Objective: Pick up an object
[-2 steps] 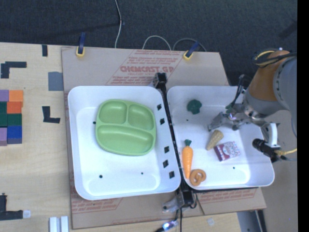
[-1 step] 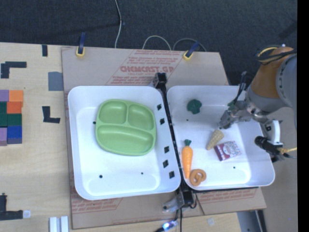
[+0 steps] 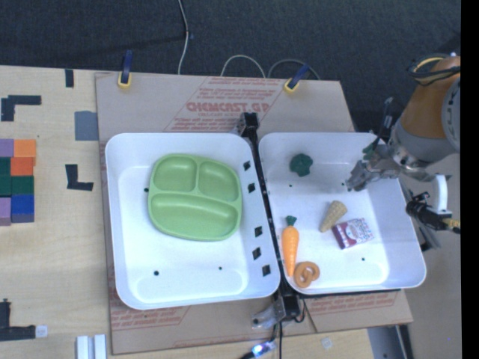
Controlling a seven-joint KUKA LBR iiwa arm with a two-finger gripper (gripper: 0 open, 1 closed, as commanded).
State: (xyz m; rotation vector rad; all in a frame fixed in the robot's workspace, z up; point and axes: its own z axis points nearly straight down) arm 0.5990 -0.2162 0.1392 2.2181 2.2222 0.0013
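Your gripper [image 3: 358,179] hovers near the right bin's [image 3: 400,271] right edge; finger state unreadable, possibly empty. Cone [image 3: 334,215] lies just below-left, apart.

Two white bins sit on the bench: the right bin [image 3: 397,275] under the tool [image 3: 358,179], the left bin [image 3: 127,275] well apart from it. The left bin holds one green divided plate [image 3: 196,197]. The right bin holds five things: one dark green broccoli piece [image 3: 301,164], one cone [image 3: 334,215], one small packet [image 3: 352,232], one carrot [image 3: 290,245] and one pretzel [image 3: 305,274]. Two yellow-tipped clamps [image 3: 124,76] grip the cardboard sheet [image 3: 224,103] beyond the bins
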